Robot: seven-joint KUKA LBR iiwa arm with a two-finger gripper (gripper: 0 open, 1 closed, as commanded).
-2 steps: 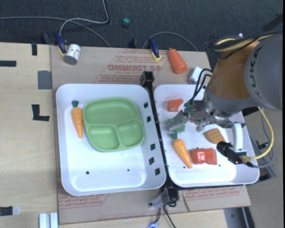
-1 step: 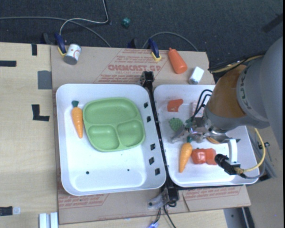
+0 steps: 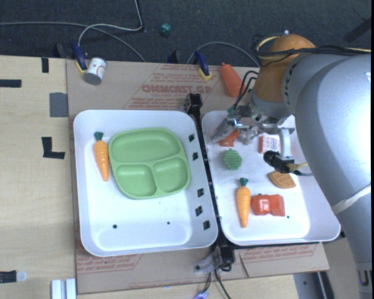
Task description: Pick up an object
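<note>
A: Where was the gripper (image 3: 227,129) when you logged this?

B: Upper part of the right bin (image 3: 299,226), right of frame centre. Low over a small red-orange piece (image 3: 228,141) near the bin's top-left corner. You'd read it as the approach step, nothing lifted yet.

A: Fingers?

B: They looked spread, one tip left of the piece, but you couldn't tell for certain.

A: Other candidates?

B: Green knobbly ball (image 3: 232,160) just below the piece; carrot (image 3: 243,203) and red block (image 3: 267,205) lower down; tan piece (image 3: 280,179) to the right. Left bin (image 3: 90,229) held a green tray (image 3: 149,162) and another carrot (image 3: 101,156).

A: Next move?

B: You'd want it to settle squarely over the piece, close, then lift clear of the ball.
</note>
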